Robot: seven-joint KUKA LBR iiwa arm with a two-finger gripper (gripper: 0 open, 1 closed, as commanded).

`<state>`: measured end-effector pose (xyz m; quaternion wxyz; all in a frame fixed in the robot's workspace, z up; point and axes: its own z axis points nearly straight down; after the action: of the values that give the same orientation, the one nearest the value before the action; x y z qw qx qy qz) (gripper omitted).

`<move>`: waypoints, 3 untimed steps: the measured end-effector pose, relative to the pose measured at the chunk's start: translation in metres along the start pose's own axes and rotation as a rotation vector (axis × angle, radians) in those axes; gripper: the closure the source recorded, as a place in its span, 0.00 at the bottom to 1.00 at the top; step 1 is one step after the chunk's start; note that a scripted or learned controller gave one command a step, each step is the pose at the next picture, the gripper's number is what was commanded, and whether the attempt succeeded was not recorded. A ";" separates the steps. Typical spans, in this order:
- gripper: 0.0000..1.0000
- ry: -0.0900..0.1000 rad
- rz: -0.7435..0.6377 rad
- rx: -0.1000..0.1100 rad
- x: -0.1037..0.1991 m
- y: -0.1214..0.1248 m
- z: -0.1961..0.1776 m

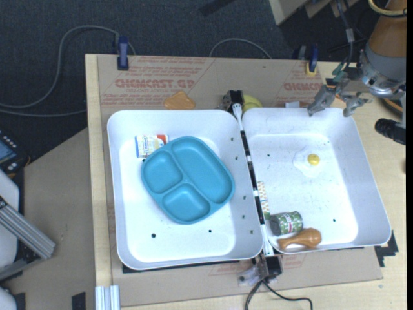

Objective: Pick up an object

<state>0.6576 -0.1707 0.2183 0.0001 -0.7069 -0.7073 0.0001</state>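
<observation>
In the right bin (pixel 361 173), a fried egg (pixel 310 162) lies near the middle, with a green can (pixel 286 223) and a brown drumstick (pixel 301 239) at the lower left corner. At upper right the gripper (pixel 336 106) hangs over the bin's far rim, fingers spread and empty. A blue divided plate (pixel 187 179) and small carton (pixel 150 144) sit in the left bin (pixel 129 231).

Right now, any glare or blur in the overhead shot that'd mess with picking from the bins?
Camera view: lighting is even; the white right bin is bright enough that the fried egg's white nearly vanishes into it. The blue plate shows soft sheen, no hard glare. The can and the claw look slightly soft, and shadows are faint.
</observation>
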 end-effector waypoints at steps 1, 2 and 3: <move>0.00 0.001 0.004 0.005 -0.049 -0.069 0.027; 0.00 -0.001 -0.007 -0.006 0.026 -0.004 0.030; 0.00 0.000 0.007 0.003 -0.058 -0.044 0.050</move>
<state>0.6136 -0.2286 0.1680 0.0010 -0.7093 -0.7049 0.0012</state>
